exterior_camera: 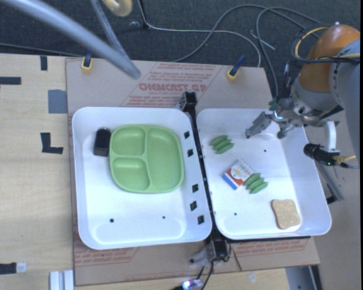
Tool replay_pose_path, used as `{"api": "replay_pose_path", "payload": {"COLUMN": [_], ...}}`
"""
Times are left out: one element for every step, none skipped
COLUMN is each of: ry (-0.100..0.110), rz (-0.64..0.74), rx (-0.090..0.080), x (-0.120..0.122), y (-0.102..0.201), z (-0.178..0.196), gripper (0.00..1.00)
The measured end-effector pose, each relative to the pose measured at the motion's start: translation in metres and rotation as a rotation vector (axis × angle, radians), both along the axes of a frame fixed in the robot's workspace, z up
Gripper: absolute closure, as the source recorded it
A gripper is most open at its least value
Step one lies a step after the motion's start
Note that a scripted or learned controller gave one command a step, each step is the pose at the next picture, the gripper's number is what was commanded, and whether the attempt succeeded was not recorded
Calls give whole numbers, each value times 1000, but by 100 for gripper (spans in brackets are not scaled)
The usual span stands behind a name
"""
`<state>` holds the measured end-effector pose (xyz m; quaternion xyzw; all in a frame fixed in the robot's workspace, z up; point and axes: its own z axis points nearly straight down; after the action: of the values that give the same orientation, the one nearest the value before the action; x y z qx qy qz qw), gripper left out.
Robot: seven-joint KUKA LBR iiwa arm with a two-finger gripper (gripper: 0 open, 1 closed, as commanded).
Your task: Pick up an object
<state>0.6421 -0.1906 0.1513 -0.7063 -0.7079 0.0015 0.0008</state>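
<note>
Gripper [267,125]: spread, nothing between its fingers, at 12 o'clock over the right bin [302,162]. Candidates lying loose there: pod [221,143] at 10, packet [238,174] and second pod [256,183] centre, sponge [285,213] at 5. Pick judged not yet begun.
</note>
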Motion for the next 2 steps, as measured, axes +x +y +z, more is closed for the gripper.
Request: {"api": "replay_pose_path", "payload": {"ry": [-1, -2], "rz": [0, 0], "rx": [-1, -1], "x": [6, 6], "y": [5, 6], "z": [-45, -67], "gripper": [0, 0]}}
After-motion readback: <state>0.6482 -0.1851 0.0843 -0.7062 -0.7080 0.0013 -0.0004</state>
